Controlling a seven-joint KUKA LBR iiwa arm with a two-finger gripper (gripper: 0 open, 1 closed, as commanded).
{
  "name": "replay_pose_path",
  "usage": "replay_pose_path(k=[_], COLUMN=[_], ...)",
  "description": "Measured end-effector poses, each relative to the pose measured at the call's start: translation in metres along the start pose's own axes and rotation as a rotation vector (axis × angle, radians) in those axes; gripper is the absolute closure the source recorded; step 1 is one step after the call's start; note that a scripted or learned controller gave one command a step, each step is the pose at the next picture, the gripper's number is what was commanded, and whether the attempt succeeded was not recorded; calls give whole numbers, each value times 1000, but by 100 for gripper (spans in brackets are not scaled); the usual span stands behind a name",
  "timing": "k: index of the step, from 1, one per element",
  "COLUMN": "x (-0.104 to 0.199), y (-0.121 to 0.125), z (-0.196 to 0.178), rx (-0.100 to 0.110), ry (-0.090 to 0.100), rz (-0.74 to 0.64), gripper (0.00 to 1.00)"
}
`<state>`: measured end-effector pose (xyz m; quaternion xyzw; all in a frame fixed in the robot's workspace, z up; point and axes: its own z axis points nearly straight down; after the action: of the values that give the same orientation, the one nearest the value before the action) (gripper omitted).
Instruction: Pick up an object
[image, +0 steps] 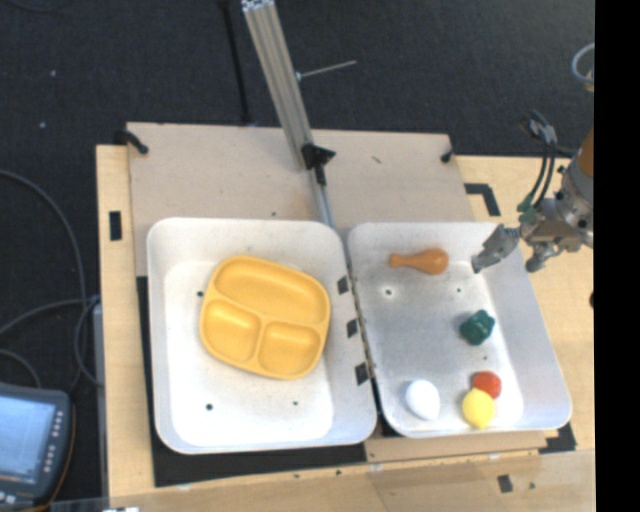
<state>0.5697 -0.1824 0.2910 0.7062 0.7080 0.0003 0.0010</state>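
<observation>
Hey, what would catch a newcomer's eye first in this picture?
The bright yellow divided tray sits alone in the left bin. The right bin holds a scatter of small toy foods: a drumstick near the open gripper, and a yellow lemon at the front.

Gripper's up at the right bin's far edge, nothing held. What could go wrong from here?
1. The gripper, open, sits over the right bin's rim; a straight descent may hit it.
2. The red piece and yellow piece touch; a grasp may push both.
3. The drumstick is narrow and may roll.
</observation>
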Motion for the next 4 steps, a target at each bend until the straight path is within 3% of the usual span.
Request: replay_pose_path(k=[1,4], x=[0,-15], y=[0,-11], z=[0,140], rx=[0,4], ry=[0,0], rz=[0,5], gripper=[0,0])
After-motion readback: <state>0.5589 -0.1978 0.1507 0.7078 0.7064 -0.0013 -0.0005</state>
